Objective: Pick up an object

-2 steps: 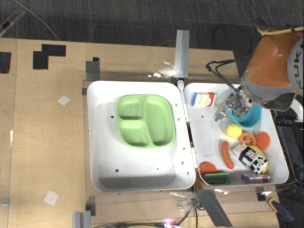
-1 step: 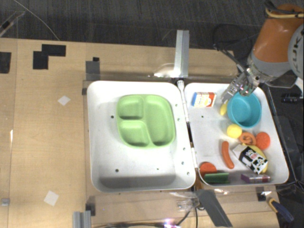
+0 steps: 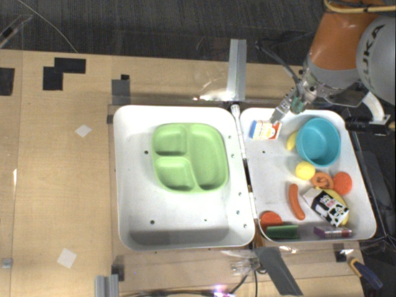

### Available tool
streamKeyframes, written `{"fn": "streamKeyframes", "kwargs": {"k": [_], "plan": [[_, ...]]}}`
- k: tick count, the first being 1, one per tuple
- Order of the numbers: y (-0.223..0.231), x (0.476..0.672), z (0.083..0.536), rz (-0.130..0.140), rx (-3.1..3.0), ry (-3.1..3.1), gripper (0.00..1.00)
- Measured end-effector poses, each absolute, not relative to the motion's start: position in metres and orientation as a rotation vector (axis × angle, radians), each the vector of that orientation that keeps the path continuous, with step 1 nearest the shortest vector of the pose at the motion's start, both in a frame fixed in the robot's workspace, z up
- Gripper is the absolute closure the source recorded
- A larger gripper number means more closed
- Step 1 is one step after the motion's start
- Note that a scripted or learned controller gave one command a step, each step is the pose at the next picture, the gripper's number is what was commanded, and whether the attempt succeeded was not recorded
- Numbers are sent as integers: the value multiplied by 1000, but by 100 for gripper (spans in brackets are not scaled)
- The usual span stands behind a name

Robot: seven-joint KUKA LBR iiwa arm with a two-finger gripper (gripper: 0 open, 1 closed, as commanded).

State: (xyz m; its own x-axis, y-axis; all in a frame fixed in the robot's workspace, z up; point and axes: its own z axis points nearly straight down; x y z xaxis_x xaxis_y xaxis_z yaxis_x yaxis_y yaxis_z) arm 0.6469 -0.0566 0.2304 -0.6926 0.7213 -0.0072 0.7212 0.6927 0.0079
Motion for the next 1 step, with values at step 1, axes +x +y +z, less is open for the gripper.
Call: {"fn": "streamKeyframes", "kwargs": {"k": [1], "plan": [[-19,628,237,5,1054,2952,100]]}}
